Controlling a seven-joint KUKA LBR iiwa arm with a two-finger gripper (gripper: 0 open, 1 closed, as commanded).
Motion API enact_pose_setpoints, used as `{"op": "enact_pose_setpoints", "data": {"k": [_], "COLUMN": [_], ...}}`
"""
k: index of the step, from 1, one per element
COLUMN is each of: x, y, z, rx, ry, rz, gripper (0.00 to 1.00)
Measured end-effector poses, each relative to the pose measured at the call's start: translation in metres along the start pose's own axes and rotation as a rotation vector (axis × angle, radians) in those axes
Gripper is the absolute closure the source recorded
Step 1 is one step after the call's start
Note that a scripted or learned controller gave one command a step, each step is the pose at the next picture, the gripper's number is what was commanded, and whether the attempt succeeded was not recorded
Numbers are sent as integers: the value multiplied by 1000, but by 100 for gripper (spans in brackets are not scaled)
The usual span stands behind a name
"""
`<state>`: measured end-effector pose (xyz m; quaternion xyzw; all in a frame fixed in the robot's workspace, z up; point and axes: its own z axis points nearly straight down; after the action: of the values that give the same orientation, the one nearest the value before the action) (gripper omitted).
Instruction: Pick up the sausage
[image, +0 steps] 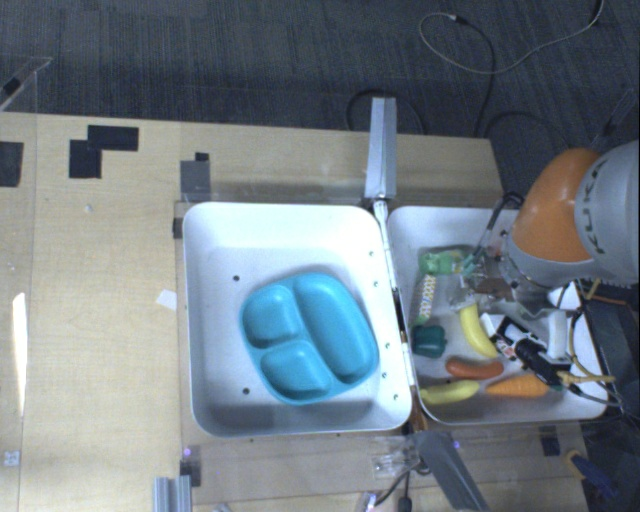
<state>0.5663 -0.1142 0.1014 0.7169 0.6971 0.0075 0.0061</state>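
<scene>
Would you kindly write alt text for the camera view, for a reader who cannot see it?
A grey and orange robot arm reaches over the right bin, where a sausage lies among two bananas, a carrot and a green cup. The left bin holds a blue divided plate.

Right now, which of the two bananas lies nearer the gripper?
The upright banana just below the gripper. The other banana lies flat along the right bin's near wall, beyond the sausage.

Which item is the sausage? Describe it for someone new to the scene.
Look in the right-hand bin, near its front edge. The sausage is the short reddish-brown link lying flat between two yellow bananas, left of the orange carrot.
</scene>
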Motion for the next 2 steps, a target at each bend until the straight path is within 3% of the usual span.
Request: {"op": "enact_pose_setpoints", "data": {"k": [1,2], "x": [0,1], "y": [0,-65], "z": [0,11], "rx": [0,5], "ry": [0,-3], "rz": [0,39], "gripper": [0,0]}}
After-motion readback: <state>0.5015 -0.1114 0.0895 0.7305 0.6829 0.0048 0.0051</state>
